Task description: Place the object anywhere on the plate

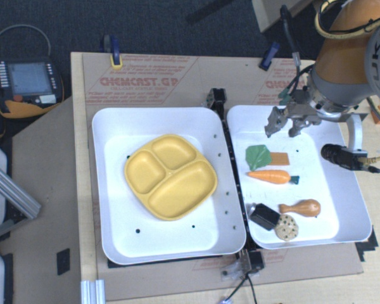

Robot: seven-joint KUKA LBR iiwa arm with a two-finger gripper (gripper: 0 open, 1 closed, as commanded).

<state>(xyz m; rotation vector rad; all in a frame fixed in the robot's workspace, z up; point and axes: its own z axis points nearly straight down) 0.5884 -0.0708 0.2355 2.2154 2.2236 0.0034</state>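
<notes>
Hovering with fingers spread and empty, the gripper (287, 126) nears our carrot (270, 177): light, rigid, slippery; we'd pinch mid-body.

1. The arm (349, 49) comes in from the top right corner, its fat orange band sitting just above the grey wrist.
2. The gripper (285, 126) hangs off the wrist, angled down and to the left.
3. Its two fingers (272, 126) are spread apart with nothing between them.
</notes>
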